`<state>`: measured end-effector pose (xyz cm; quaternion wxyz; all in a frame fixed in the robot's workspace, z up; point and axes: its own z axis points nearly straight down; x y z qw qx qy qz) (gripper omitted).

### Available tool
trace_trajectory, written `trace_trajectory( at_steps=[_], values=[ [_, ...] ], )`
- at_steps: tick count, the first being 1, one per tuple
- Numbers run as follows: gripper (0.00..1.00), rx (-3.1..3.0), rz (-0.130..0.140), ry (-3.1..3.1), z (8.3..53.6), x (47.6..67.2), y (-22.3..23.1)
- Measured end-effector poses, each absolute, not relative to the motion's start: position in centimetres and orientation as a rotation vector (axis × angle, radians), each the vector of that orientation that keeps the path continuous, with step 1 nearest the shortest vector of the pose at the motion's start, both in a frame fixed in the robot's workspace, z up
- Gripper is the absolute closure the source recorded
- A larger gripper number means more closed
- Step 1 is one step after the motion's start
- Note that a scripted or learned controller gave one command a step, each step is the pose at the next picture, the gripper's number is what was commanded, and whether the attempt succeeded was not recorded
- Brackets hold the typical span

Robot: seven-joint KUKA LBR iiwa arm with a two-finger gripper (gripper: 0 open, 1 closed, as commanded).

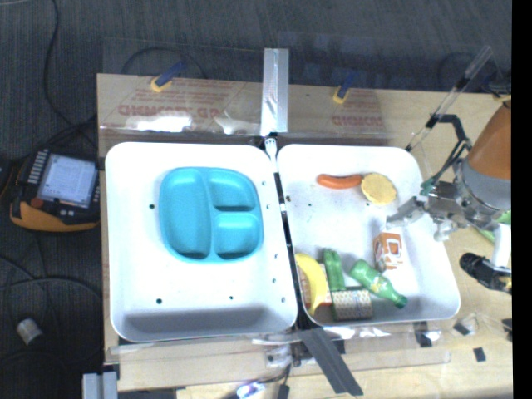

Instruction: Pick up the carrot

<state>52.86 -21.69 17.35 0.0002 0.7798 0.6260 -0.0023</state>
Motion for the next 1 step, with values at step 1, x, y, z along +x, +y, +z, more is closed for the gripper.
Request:
trace_trajectory(
  at_steps=[1],
  values=[
    [0.00, 2.567, -0.007, 1.815, 9.81, 59.75, -18.36]
  ],
)
